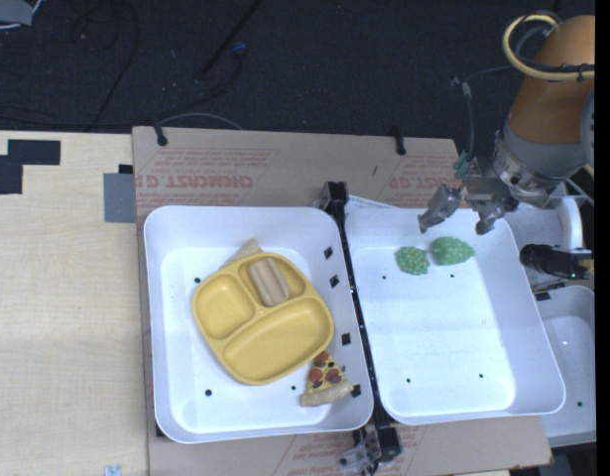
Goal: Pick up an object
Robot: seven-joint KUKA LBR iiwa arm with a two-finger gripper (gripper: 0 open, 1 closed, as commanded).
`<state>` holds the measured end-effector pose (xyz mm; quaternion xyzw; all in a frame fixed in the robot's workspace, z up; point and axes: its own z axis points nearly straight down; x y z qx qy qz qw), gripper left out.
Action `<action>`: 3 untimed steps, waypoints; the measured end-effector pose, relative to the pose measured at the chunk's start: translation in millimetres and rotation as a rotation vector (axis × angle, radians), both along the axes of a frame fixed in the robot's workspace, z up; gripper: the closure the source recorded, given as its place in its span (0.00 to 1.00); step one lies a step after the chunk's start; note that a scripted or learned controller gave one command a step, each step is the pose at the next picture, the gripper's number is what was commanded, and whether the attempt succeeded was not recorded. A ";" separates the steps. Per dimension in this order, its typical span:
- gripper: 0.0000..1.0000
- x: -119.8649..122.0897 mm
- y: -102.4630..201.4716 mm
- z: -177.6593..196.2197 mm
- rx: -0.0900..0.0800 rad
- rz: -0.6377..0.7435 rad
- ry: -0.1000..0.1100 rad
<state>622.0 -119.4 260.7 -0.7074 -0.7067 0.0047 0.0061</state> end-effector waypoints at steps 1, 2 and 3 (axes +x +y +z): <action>0.00 2.0 -0.1 7.3 -0.001 0.002 -0.012; 0.00 -0.4 -2.0 -36.4 -0.001 0.001 -0.008; 0.00 2.5 -6.7 -82.6 -0.001 0.001 -0.008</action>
